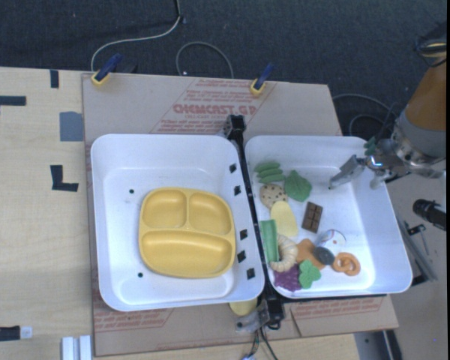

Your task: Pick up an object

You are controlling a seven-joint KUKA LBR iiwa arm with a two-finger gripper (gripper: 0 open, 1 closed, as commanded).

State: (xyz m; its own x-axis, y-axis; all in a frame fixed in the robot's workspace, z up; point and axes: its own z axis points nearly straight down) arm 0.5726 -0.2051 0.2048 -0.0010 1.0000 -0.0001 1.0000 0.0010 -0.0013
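**Q:** What does the overhead camera show on the bench?

**A:** Two shallow white bins sit side by side on a cardboard sheet. The left bin (105, 201) holds a yellow divided tray (186, 232), lying flat near its middle. The right bin (390, 223) holds a cluster of toy food along its left side.

**Q:** Which items are in that cluster?

**A:** From the far end toward the near end: a green ridged piece (268, 172), a green leafy piece (298, 185), a speckled cookie (271, 194), a pale yellow piece (283, 217), a brown chocolate bar (312, 216), a green stick (269, 238), a tan croissant shape (286, 254), a purple piece (287, 279) and an orange pretzel (346, 263). Many touch or overlap.

**Q:** Where is the arm?

**A:** It reaches in from the right. The gripper (360, 172) hangs over the right bin's far right corner, well apart from the food. Its two fingers are spread wide, with nothing between them.
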